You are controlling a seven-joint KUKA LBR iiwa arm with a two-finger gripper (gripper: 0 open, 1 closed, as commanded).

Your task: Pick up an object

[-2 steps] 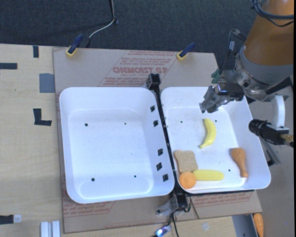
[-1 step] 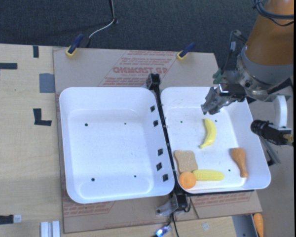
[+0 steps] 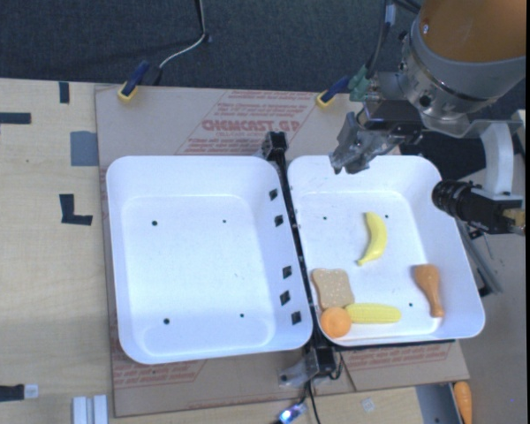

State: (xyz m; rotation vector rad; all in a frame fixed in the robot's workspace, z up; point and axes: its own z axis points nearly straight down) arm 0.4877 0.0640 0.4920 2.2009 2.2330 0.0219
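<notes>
Gripper (image 3: 352, 155) hangs over the right bin's (image 3: 442, 184) far-left corner, nothing between its fingers; open or clenched, can't tell. Banana (image 3: 373, 238) lies mid-bin, apart from the near-edge clutter: easiest pick, so centre over it, straddle its width.

Bench (image 3: 35, 237) with two bins (image 3: 194, 263)

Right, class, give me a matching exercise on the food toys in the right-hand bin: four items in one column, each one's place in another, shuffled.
Items:
1. banana
2. drumstick
3. orange
4. corn cob

Places:
A. near the bin's right wall
B. at the bin's front left corner
C. around the bin's middle
D. along the front, just right of the orange

Pairs: 1-C, 2-A, 3-B, 4-D
</notes>
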